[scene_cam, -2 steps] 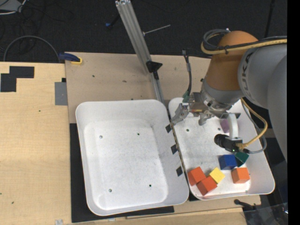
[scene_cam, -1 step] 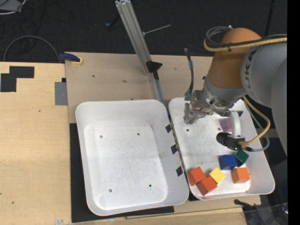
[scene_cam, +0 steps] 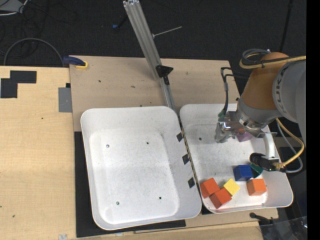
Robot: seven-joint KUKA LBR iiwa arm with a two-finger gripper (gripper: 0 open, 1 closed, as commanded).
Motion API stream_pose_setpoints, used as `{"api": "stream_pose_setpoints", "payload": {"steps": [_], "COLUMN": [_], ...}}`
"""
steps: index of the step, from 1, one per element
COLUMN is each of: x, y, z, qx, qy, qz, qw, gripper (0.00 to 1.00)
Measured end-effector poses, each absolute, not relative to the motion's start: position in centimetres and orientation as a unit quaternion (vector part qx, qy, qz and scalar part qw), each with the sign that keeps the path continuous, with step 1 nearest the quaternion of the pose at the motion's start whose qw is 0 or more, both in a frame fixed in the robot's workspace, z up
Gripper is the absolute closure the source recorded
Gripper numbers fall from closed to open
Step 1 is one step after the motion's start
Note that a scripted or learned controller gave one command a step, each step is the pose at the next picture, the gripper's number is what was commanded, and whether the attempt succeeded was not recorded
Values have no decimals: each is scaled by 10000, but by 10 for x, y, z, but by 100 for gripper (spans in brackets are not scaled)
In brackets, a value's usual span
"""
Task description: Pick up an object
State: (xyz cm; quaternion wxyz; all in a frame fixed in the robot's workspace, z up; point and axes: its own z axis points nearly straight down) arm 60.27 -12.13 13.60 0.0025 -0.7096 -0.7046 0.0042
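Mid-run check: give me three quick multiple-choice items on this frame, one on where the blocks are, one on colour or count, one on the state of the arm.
1. Where do the loose blocks lie?
A. Near end of the right bin
B. Middle of the left bin
C. On the bare bench

2. How many orange blocks show?
A. One
B. Three
C. Five

3. Where is the gripper?
A. Over the left bin
B. Low over the far part of the right bin
C. Outside both bins

Answers:
1 A: the blue block, yellow block and the orange ones sit together at the near end of the right bin.
2 B: orange blocks show at and.
3 B: the gripper hangs in the right bin's far part, apart from the block cluster; a small purple piece lies beside it.
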Motion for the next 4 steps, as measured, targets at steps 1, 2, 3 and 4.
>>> {"api": "stream_pose_setpoints", "payload": {"steps": [1, 2, 3, 4], "x": [604, 585, 604, 604], "y": [-118, -187, -61, -64], "z": [149, 239, 237, 237], "qx": [-7087, -7089, -7044, -7058], "qy": [-7055, -7053, -7098, -7084], "qz": [16, -3, -6, 11], "qw": [19, -36, 21, 11], "gripper": [100, 100, 100, 0]}}
